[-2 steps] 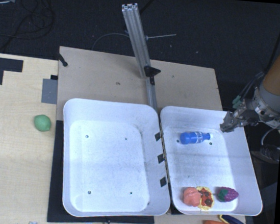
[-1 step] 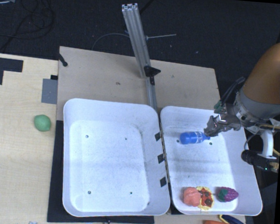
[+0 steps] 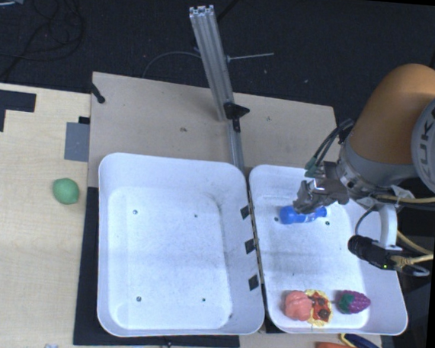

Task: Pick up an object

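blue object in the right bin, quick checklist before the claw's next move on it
1. Target in view: ok, the blue object lies in the upper part of the right bin.
2. Claw over target: ok, the claw sits right at the blue object.
3. Object seated between the claw's fingers: cannot tell.
4. Neighbours clear: ok, the orange-pink toy and the purple toy sit apart, near the bin's lower edge.
5. Bin wall clearance: ok, the blue object lies away from the divider.
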